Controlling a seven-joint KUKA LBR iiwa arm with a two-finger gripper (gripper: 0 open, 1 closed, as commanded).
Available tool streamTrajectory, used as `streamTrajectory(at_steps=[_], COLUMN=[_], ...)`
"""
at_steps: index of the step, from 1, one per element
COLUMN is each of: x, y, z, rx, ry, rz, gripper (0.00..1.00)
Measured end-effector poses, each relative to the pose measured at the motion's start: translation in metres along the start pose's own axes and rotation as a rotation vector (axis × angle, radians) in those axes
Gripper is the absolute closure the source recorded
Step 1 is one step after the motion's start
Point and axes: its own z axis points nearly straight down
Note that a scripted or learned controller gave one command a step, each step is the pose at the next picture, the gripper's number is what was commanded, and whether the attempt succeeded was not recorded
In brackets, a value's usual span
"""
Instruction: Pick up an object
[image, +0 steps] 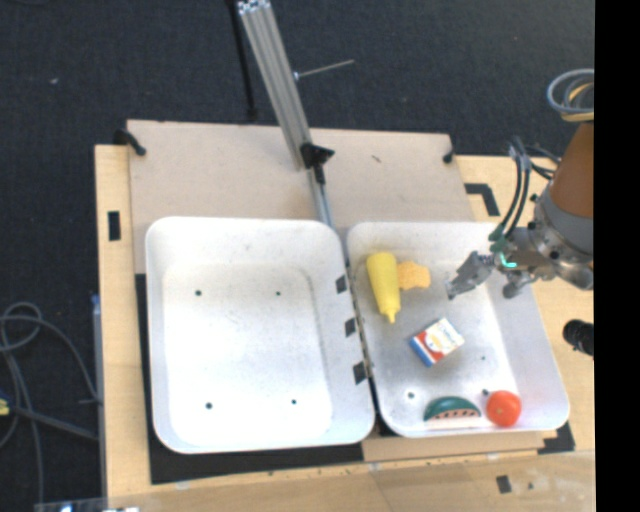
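My hand (487, 276): fingers apart, holding nothing, over right bin (530, 340) | contents: mustard bottle (383, 283), small carton (436, 342), tomato (504, 407), watermelon slice (452, 409)

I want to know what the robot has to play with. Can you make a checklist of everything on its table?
Surface: wooden bench bearing two white bins, left bin and right bin.
Job's things: in the right bin, yellow bottle touching a yellow lump; small carton; watermelon slice; red ball.
Clutter: nothing seen.
Grippers: gripper above the right bin's far right side, holding nothing.
Cables: wires on the arm; cords on the floor.
Surroundings: dark carpet, metal rail.
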Motion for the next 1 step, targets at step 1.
streamTrajectory(at_steps=[1], x=[-0.0004], y=[0.0100], z=[0.0545], rx=[0.006], ry=[-0.001], rz=[0.004], gripper=[0.00])
